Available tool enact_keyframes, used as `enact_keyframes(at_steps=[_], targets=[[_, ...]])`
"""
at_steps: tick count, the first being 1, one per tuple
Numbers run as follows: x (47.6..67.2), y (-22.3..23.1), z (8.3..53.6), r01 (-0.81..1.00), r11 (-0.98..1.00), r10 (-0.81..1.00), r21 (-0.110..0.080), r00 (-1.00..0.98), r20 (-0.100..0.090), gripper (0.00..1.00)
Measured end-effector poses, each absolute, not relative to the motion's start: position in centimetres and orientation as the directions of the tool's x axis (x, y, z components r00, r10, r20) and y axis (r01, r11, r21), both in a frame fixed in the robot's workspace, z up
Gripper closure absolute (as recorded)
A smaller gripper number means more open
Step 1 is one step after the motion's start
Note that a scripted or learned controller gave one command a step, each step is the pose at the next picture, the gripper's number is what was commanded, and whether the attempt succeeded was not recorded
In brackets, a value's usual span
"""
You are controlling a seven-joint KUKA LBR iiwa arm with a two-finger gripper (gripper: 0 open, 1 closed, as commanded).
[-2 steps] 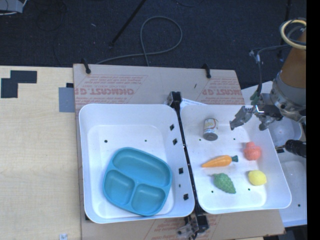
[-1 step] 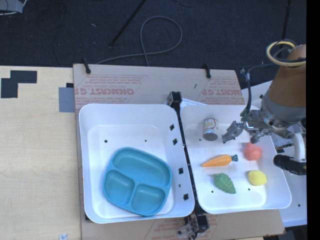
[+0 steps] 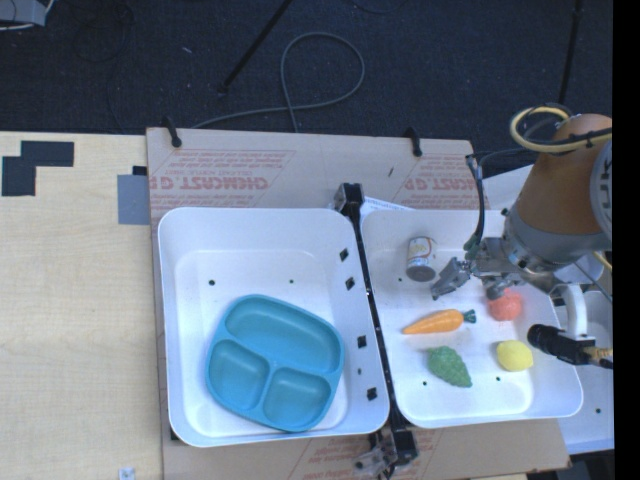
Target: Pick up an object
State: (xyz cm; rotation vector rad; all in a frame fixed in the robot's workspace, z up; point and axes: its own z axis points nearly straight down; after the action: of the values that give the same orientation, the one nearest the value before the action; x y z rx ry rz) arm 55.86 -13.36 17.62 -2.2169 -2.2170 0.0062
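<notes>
Hand (image 3: pixel 452 278) hangs low over the right bin (image 3: pixel 560 403), upper middle, just beside a small tin can (image 3: pixel 420 258); can't tell if it's clenched or released, nothing seen between its tips. Orange-banded arm (image 3: pixel 565 193) comes in from the right edge. In the same bin: toy carrot (image 3: pixel 438 321) just below the hand, red-pink fruit (image 3: pixel 506 306) to its right, yellow lemon (image 3: pixel 514 356) and green leafy veg (image 3: pixel 450 366) nearer the front wall. Left bin (image 3: pixel 185 268) holds a blue divided plate (image 3: pixel 273 362), tilted toward the front right corner. Black clips along the wall btw the bins. Both bins sit on a cardboard sheet (image 3: pixel 260 173) w/ red print, on a pale wood counter (image 3: pixel 70 318) w/ dark tape patches. Behind: dark carpet floor (image 3: pixel 150 48) w/ loose cables (image 3: pixel 320 68)
</notes>
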Motion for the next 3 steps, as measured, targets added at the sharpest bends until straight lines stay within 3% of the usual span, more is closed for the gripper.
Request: enact_keyframes(at_steps=[1, 2, 3], targets=[[56.7, -13.2, 11.9, 1.0, -0.001, 1.0, -0.008, 0.001, 0.002, 0.0], [56.7, -13.3, 13.2, 1.0, -0.006, 1.0, -0.006, 0.006, 0.002, 1.0], [56.4, -13.5, 17.4, 1.0, -0.007, 1.0, -0.001, 0.007, 0.0, 1.0]])
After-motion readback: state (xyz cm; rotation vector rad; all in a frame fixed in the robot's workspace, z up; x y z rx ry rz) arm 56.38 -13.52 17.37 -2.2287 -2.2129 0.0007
